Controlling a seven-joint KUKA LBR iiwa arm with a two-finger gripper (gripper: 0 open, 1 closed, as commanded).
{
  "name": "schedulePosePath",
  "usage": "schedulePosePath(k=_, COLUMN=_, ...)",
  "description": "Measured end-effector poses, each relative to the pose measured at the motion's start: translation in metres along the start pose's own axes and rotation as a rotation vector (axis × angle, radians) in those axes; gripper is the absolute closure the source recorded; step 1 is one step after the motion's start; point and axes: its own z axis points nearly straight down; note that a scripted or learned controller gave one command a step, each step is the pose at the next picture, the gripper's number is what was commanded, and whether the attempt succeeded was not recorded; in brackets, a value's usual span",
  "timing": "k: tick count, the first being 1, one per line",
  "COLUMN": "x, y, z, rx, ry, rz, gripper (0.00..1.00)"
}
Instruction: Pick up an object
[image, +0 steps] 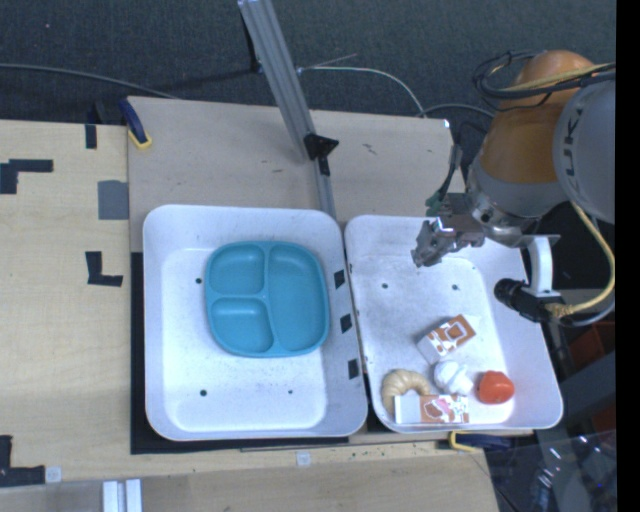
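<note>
Hovering over the right bin, the metal claw held nothing visible; its grip state was unclear.

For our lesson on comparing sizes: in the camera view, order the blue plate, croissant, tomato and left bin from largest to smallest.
1. Left bin
2. Blue plate
3. Croissant
4. Tomato

The croissant and tomato look nearly alike, so their order is unsure.
</note>
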Motion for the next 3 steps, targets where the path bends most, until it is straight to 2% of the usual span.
schedulePosePath(k=1, x=0.059, y=0.005, z=0.011, rx=0.0, ry=0.0, rz=-0.002, gripper=1.0)
schedulePosePath(k=2, x=0.115, y=0.002, z=0.005, rx=-0.002, ry=0.001, rz=-0.003, gripper=1.0)
schedulePosePath(k=3, x=0.16, y=0.0, z=0.02, rx=0.001, ry=-0.001, rz=-0.001, gripper=1.0)
